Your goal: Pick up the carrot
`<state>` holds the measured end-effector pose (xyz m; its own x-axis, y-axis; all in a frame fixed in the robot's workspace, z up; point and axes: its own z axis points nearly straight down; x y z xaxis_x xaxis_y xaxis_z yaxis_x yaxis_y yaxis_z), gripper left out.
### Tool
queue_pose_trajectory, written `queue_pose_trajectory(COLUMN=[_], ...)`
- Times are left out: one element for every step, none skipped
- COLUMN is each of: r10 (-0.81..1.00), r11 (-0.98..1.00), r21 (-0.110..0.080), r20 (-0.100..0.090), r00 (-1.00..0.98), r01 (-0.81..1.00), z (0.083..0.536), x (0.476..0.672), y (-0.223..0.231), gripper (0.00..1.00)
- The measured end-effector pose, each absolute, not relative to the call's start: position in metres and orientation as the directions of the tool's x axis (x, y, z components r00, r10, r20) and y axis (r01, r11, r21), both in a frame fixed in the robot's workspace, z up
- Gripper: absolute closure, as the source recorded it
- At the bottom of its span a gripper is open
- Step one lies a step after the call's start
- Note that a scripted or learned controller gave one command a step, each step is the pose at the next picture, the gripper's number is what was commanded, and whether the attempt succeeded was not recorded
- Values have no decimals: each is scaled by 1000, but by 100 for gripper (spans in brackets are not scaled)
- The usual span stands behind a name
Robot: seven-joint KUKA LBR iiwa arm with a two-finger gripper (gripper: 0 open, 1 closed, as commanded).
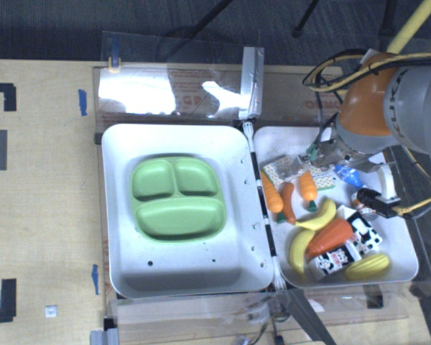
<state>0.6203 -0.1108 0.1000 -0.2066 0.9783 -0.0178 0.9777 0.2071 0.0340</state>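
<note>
Jaws could not be made out: the gripper (317, 153) sat small and dark under the arm (406, 110) at upper right, so whether it was open or held anything could not be told. It hovered over the right bin (409, 254), near the top of a toy pile. Several carrot-like pieces lay there: one carrot (307, 186) just below the gripper, another (273, 196) by the bin's left wall, a larger one (330, 237) across a banana (305, 236). A green tray (178, 197) filled the left bin (118, 214), probably as a drop spot.
</note>
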Motion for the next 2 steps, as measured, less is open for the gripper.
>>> queue_pose_trajectory(r10=[1000, 977], r11=[25, -214], r21=[-1, 15], r20=[-1, -2], r00=[-25, 214], r01=[1000, 977], z=[182, 92], x=[653, 602], y=[-150, -108], gripper=[0, 0])
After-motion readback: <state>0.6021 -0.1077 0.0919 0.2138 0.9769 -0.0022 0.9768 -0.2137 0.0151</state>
